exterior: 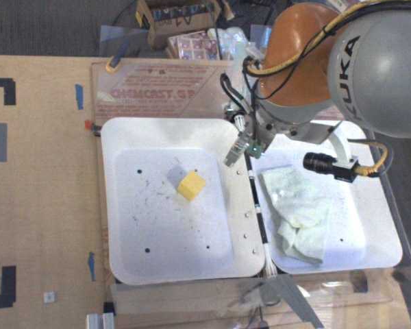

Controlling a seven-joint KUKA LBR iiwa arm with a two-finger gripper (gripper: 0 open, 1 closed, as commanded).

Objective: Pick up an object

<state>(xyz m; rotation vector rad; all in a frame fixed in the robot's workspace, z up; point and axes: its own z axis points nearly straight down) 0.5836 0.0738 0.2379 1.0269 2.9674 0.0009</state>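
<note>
Camera view: two shallow white bins were seen side by side on the bench. A small yellow block (190,185) was observed lying in the left bin (123,139), on its floor, slightly toward the far edge and nearer the right wall than the left, apart from all walls. A crumpled white cloth (300,210) was noted in the right bin (377,245), spread from its left wall toward the near edge. The grey arm (377,67) with its orange band (298,53) was recorded over the far edge of the right bin. The gripper (241,149) was seen above the far end of the divide between the bins, well apart from the block. How far the claw was open could not be told; nothing was seen held in it.
</note>
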